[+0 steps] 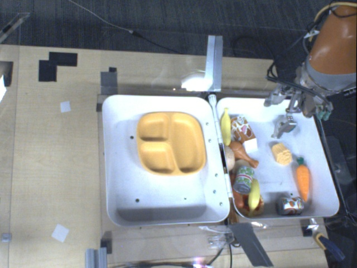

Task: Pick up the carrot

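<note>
Above the right bin (329, 205), fingers (284, 126) slightly parted, holding nothing, carrot (302, 181) lying well apart below

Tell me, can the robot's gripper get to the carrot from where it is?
Probably yes. The carrot lies by itself near the right bin's right side, with nothing on top of it. The gripper hangs over the same bin, farther back, and only the small yellow corn piece sits between them, off to one side.

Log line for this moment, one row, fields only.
arm: over right bin's far right corner | gripper: above bin floor, nothing between fingers | carrot: lying near right wall, untouched | yellow plate: left bin
</note>
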### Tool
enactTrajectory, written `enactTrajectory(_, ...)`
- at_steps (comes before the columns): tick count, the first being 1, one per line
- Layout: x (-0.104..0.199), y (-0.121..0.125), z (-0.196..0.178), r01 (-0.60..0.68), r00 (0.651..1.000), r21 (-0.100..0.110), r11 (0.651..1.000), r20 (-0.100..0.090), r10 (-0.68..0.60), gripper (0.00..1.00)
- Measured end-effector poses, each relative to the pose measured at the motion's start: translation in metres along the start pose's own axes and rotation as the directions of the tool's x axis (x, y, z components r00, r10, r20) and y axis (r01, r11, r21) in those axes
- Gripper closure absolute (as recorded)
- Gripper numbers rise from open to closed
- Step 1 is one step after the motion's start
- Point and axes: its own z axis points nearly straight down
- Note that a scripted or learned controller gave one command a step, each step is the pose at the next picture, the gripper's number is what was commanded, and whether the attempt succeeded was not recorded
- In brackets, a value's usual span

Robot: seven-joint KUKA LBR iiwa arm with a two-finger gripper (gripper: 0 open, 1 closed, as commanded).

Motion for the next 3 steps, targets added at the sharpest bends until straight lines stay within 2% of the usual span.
enactTrajectory(1,0.006,-0.047,0.125,-0.435,0.900,0.000,0.900,0.005,0.435,0.00)
enactTrajectory(2,0.077,-0.071,0.134,-0.387,0.922,0.001,0.922,0.004,0.387,0.00)
enactTrajectory(3,0.073,-0.070,0.121,-0.381,0.925,0.000,0.925,0.015,0.381,1.00)
